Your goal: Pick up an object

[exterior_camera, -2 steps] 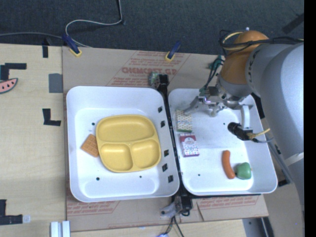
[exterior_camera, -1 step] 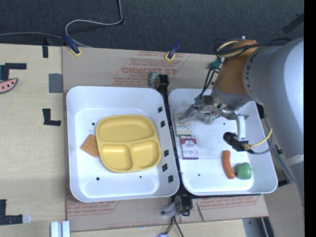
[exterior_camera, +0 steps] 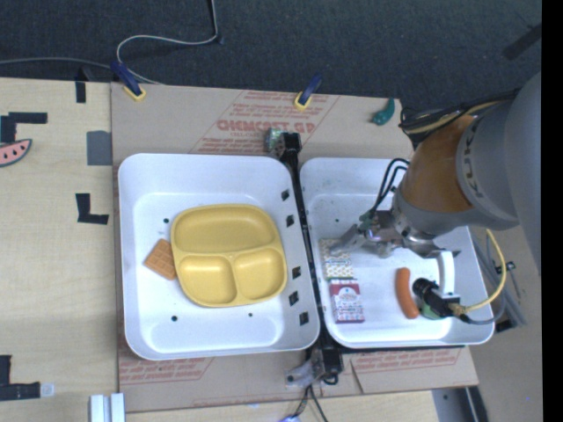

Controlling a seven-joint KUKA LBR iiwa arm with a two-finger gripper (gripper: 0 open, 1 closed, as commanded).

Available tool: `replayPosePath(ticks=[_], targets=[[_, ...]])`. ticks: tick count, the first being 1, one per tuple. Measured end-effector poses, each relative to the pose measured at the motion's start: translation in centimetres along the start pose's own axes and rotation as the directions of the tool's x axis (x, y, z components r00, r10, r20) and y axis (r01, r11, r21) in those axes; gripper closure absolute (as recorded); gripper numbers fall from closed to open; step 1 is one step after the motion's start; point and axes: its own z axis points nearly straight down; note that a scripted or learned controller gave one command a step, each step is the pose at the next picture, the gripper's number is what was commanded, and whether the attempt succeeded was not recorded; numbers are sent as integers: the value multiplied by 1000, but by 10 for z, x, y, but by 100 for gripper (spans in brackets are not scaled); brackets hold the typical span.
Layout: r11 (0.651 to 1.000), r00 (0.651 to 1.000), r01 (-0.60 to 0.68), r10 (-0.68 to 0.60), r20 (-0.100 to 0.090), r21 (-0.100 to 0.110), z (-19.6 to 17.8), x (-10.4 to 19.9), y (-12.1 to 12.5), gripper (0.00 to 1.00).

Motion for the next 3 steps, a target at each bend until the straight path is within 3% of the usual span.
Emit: replayPosePath(ticks=[1,2,3], targets=[[1000,1000,3,-3,2,5,3,-25,53,0],[1000,1000,0,0,2,9,3,-6,-25,0],[1000,1000,0,0,3,8,2,-56,-53,0]])
